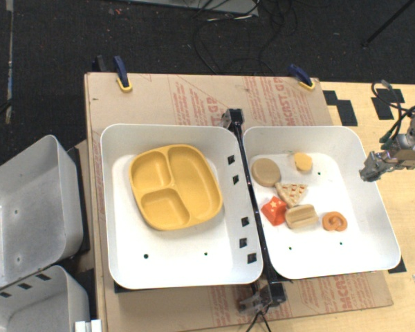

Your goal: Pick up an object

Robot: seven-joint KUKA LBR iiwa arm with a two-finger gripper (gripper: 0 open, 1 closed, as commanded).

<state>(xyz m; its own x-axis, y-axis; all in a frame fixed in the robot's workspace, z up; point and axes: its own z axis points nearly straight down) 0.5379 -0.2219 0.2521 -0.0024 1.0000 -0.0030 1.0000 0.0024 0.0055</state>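
Gripper (371,172) at right bin's (373,247) right rim, grasp state unclear, apart from toy foods (301,216)

Pincer (371,171) above right bin's (373,251) edge

Two white bins (117,206); one holds a yellow divided plate (174,185), the other tan, red (274,211) and orange (335,221) toy foods, left of the grey gripper (373,168).

Probably lab: clamped cardboard bench (194,99), loose cables (228,40), dark floor.
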